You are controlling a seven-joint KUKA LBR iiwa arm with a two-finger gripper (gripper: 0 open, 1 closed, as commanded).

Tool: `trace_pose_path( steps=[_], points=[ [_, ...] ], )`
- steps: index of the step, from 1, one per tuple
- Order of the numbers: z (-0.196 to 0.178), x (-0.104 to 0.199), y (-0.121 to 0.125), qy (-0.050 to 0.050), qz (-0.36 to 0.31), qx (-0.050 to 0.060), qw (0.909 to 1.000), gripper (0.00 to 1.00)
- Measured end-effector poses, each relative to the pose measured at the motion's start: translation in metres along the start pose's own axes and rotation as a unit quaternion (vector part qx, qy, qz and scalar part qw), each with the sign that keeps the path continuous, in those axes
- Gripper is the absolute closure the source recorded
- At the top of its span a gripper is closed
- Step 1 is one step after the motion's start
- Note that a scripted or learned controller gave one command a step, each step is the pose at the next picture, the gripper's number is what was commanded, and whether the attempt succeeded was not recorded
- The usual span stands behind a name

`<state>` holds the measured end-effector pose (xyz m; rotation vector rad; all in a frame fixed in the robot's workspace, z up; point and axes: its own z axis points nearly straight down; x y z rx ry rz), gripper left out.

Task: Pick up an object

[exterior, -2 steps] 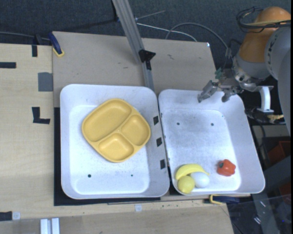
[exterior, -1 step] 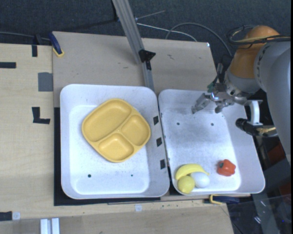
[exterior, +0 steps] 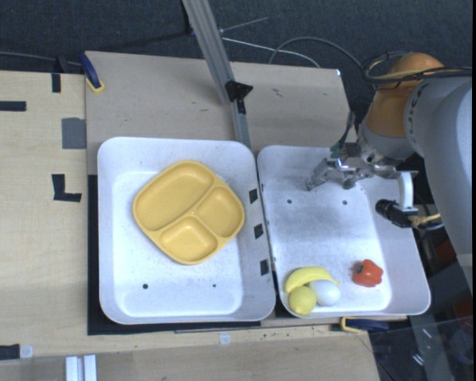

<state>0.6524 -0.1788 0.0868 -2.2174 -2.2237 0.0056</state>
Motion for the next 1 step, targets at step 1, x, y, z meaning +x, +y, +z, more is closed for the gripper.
trace_pose_path(
  steps=[1],
  points=[
    [-0.0119, 0.0006, 0.0007, 0.0, -0.001, -0.001, 1.0, 1.0]
  ],
)
